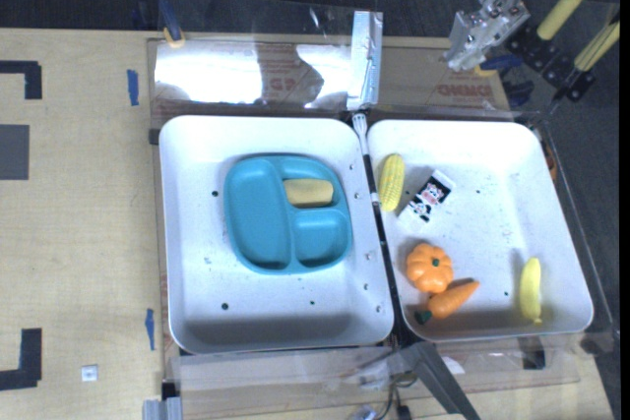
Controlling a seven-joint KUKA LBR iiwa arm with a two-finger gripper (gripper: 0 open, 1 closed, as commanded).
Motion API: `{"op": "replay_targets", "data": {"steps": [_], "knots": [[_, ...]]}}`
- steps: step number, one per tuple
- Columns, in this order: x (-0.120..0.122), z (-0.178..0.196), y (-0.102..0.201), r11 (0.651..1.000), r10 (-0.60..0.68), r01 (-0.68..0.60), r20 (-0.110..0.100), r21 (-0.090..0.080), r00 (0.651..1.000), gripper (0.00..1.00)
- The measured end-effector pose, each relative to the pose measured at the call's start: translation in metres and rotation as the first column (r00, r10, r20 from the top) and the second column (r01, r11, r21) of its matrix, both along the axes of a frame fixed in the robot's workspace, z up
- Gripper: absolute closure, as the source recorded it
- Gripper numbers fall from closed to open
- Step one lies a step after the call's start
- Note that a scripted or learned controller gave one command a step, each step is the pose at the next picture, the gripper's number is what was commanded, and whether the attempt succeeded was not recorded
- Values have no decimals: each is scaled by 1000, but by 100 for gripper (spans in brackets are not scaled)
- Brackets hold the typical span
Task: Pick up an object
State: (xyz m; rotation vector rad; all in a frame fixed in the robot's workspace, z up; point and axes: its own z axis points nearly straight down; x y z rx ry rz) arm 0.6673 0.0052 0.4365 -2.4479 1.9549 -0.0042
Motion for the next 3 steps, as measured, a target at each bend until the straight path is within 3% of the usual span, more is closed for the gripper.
{"op": "replay_targets", "data": {"steps": [1, 2, 3], "knots": [[0, 0, 0, 1000, 0, 0, 0, 0, 1000, 0], [-2, -151, 31, 976, 218, -218, -12, 2, 976, 0], [-38, -221, -3, 975, 224, -224, -10, 0, 975, 0]]}}
